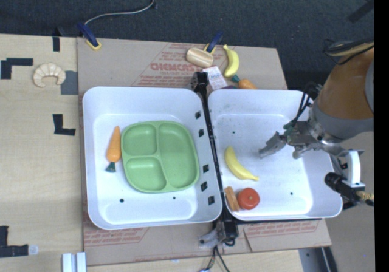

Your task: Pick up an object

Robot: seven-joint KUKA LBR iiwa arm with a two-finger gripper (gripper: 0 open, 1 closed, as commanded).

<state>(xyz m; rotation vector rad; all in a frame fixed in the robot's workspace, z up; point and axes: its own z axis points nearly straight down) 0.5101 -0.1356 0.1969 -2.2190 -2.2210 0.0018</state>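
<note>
In the right bin (304,204), a tomato (248,198) is noted nearest the camera, with a banana (239,165) lying just beyond it. Further back, the pincer (281,145) is seen above the bin floor, its fingers spread and nothing held between them. The banana lies near, apart from it. No object is judged lifted; approach, closure and lift remain outstanding.

A robot lab is indicated by an industrial arm (346,98) at a surface (36,161) marked with black tape (61,125), two white bins (100,104) clamped onto cardboard (164,64), toy food (240,164) and loose cable (130,6).
</note>
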